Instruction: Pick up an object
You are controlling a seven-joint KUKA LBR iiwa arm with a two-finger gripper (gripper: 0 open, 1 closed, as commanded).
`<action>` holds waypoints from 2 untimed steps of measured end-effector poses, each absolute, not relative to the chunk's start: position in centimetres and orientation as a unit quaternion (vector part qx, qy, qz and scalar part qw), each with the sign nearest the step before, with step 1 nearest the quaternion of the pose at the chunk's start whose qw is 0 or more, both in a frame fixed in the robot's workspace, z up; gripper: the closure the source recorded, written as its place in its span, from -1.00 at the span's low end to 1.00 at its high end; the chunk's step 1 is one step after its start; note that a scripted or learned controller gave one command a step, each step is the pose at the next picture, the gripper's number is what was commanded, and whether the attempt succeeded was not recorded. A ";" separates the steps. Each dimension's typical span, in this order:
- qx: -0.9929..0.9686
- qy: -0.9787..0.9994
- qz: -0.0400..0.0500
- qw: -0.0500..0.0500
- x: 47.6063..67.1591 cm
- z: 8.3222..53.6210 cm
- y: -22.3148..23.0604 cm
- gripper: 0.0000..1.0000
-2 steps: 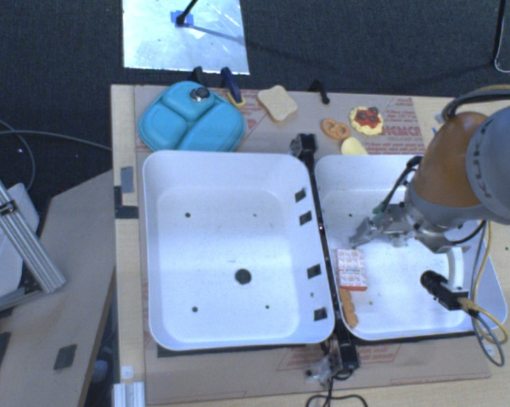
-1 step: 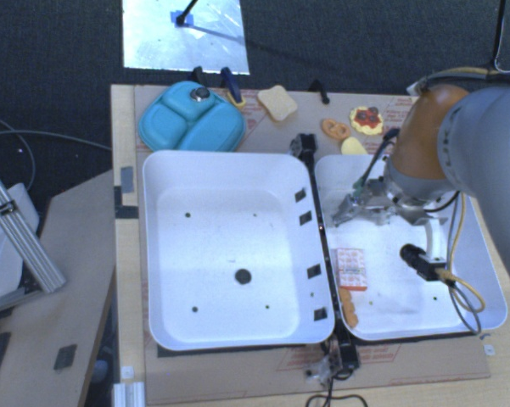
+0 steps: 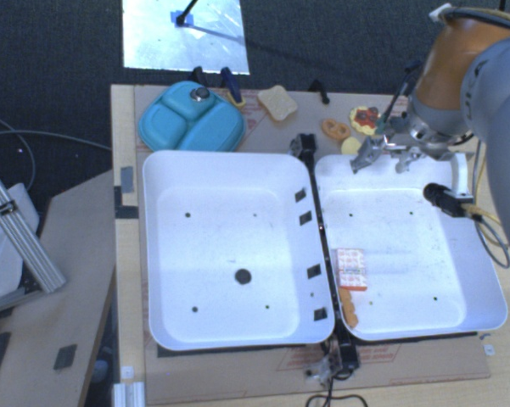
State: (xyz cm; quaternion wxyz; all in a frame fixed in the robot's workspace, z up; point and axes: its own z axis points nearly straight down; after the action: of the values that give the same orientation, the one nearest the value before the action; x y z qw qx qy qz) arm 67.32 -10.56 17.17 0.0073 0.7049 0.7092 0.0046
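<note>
Camera view, fixed above the bench: two white bins side by side. Left bin (image 3: 195, 185) holds one small dark round object (image 3: 243, 275) at about 6 o'clock of its floor. Right bin (image 3: 458, 253) holds a small flat packet with red print (image 3: 351, 267) near its 8 o'clock corner, just beside the divider, and an orange piece (image 3: 349, 306) touching or just below the packet toward 6 o'clock. Gripper (image 3: 382, 153) hangs over the right bin's far rim at roughly 11 o'clock of that bin, well apart from the packet; two fingers (image 3: 362, 158) appear spread with nothing between them, so I read it as open and empty. Outside the bins, at 12 o'clock on the bench: a blue divided tray (image 3: 191, 119), a slice of toy bread (image 3: 277, 103), and a few small toy food pieces (image 3: 363, 119) near the arm. Judgement: the packet is the nearest candidate; it looks light, thin and lying flat, so likely hard to get fingers under and prone to sliding on the smooth bin floor. Best hold is probably across its short edges. The orange piece looks small, rigid and thicker, possibly an easier pinch across its narrow width, though closeness to the bin wall may block one finger.
</note>
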 end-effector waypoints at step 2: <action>0.706 0.709 0.001 0.001 66.9 15.4 -9.7 -1.00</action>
State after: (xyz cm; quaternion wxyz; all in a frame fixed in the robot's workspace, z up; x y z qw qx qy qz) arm 66.90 -9.74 15.40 0.0007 0.7056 0.7086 0.0008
